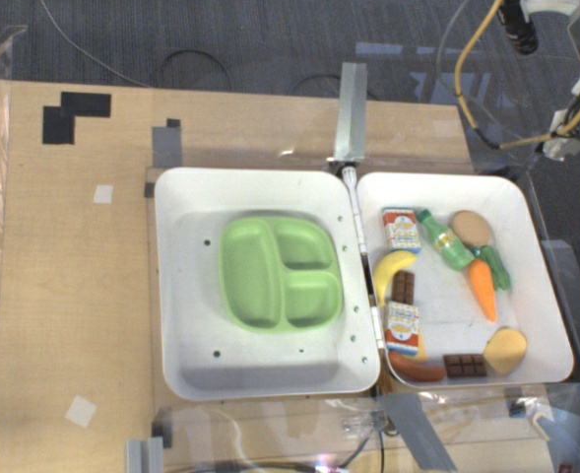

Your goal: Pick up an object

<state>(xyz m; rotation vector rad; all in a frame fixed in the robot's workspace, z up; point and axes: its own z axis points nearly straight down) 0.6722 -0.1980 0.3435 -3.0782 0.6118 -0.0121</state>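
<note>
Two shallow white bins sit side by side on a pale wooden worktop (63,294). The left bin (186,363) holds a green divided plate (278,272), lying flat near the bin's centre, its three compartments facing up.

The right bin (526,215) holds the toy foods. Along its left wall: a small red-and-white carton (401,231) at the top, a banana (392,267) just below it, a chocolate bar (402,286) touching the banana's inner curve, and a second carton (402,327) below that. A sausage (417,370) lies along the near wall, with a second chocolate piece (464,366) just beside it and a yellow-tan rounded piece (506,351) at the near right. In the upper middle, a green bottle (444,240) lies tilted beside a brown egg-shaped item (472,229); a carrot (482,288) with green leaves points toward the near wall.

At the upper right, beyond the bins, part of the arm's hardware (531,18) with a yellow cable (477,37) is seen. The state of the jaws cannot be told.
</note>
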